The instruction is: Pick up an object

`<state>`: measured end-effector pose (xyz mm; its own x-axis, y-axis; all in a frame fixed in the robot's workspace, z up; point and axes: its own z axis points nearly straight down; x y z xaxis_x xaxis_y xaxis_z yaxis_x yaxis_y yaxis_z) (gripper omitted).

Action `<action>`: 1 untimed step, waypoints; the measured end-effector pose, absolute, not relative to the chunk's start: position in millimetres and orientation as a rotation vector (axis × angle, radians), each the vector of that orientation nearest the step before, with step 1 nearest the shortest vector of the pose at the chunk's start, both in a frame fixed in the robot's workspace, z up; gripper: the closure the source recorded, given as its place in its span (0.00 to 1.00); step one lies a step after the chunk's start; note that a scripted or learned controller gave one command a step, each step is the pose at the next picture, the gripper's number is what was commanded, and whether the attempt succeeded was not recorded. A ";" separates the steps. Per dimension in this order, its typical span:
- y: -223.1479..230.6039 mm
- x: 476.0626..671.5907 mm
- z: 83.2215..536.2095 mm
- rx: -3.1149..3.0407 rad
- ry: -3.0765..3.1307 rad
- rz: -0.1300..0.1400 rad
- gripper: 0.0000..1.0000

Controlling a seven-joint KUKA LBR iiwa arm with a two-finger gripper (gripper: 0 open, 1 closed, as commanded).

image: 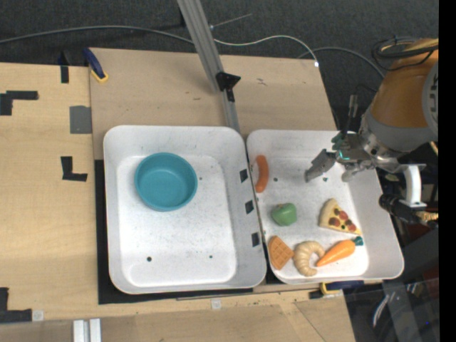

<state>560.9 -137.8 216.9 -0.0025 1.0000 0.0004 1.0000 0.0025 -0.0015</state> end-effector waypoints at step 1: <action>-138.0 560.8 217.0 -2.218 -2.223 0.001 0.00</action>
